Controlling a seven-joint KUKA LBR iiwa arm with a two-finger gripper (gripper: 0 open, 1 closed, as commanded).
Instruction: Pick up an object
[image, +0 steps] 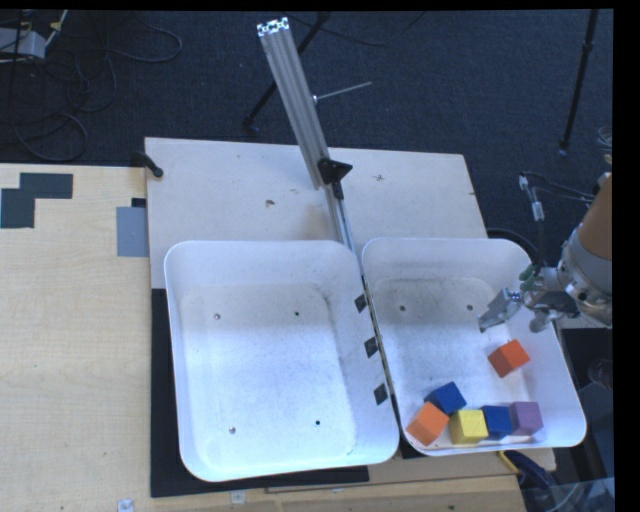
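Nearest the camera, along the lower edge of the right bin (560, 440), 5 blocks crowd together: an orange block (428, 423) at the lower left of the group, a blue block (446, 397) just above it, then a yellow block (467, 426), a second blue block (496, 420) and a purple block (526, 416) in a row running right. They touch or nearly touch, which would leave little room for fingers.

Farther back, alone in the right middle of the frame, sits a red-orange block (510, 357), clear on every side. The claw (520, 310) hangs just above and barely left of it in the frame, so the block lies down and slightly right of the claw, near but apart. Whether the claw is apart or together I cannot tell. Nothing is visibly held. A short drop toward lower right looks enough.

The left bin (190, 300) lies well apart, across the divider.
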